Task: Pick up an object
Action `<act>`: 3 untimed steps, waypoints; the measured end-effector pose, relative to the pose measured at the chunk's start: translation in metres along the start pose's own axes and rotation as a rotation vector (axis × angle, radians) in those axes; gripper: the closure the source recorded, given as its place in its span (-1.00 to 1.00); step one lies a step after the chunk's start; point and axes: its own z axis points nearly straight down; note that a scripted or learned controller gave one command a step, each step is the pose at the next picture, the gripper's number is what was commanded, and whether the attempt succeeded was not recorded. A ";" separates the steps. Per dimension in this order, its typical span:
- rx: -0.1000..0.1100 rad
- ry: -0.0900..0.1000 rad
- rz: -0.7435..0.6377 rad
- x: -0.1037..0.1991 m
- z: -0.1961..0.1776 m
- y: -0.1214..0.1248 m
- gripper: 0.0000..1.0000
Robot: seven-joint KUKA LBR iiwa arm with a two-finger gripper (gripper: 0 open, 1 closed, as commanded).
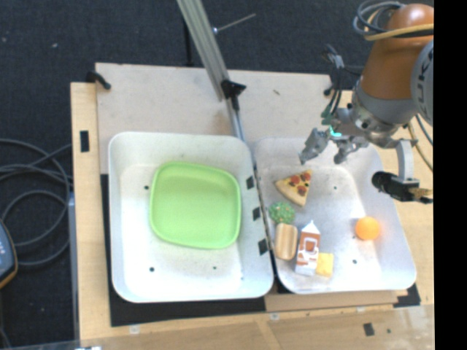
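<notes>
My gripper [326, 150] hangs over the far part of the right bin [387, 265], fingers spread open with nothing between them. Just below and left of it lies a pizza slice [295, 187]. Further toward the front sit a green broccoli piece [282, 212], a hot dog bun [285, 240], a small milk carton [309, 246] and a yellow block [325, 264]. An orange ball [368, 229] rests near the bin's right side.
The left bin [124, 195] holds a green square plate [195, 204]. A metal pole [208, 46] slants up from the divider between the bins. A black part [390, 184] of the arm juts out at the right bin's far right edge.
</notes>
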 end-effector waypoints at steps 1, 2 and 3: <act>0.000 0.000 0.000 0.000 0.000 0.000 -1.00; 0.004 0.000 0.001 -0.006 0.054 0.007 -1.00; 0.004 0.000 0.000 0.001 0.107 0.000 -1.00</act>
